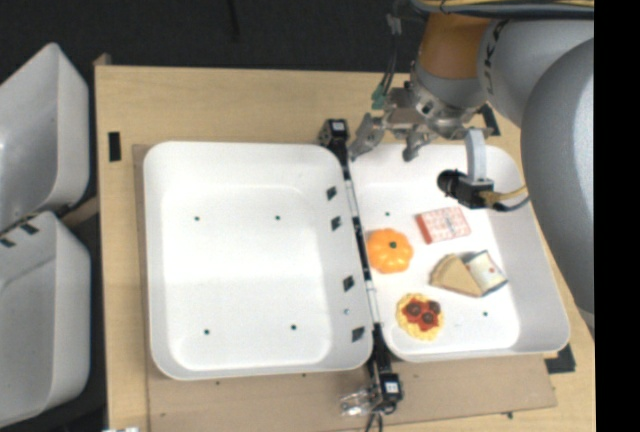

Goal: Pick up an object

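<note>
Several small items lie in the right bin [500, 335]: an orange round fruit [389, 251] by the divider, a pink checked wafer [442, 224], a tan wedge with a white piece [467, 274], and a yellow round piece with red spots [420, 315]. My gripper [387, 142] hangs over the back left corner of that bin, above and behind the items. Its two fingers stand apart, open, with nothing between them.
The left bin [160, 220] sits beside the right one, joined along a clipped divider [352, 230]. A black cable fitting [465, 187] from the arm hangs over the right bin's back. The wooden bench edge [120, 250] frames both bins.
</note>
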